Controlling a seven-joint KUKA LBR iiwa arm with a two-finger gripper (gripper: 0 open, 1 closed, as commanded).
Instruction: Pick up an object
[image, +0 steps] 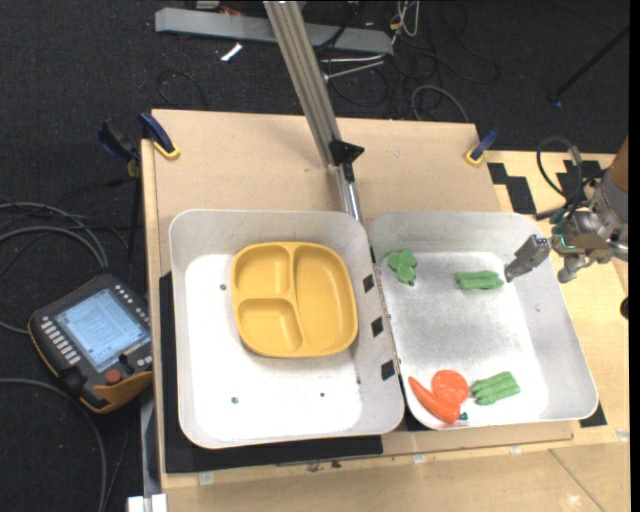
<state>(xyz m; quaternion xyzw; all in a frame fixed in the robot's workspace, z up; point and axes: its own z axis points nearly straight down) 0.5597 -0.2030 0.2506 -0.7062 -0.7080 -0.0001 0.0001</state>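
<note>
In the right bin lie several small toys. A green piece rests near the bin's upper left and a longer green piece sits right of it. At the front edge, an orange-red toy touches another green piece. My gripper hangs over the bin's upper right rim, open, with nothing between its fingers. It is just right of the longer green piece and apart from it.
A yellow divided plate fills the middle of the left bin. A slanted metal pole rises from behind the bins' shared edge. A teach pendant lies off the bench at left. Cables hang by the wrist at right.
</note>
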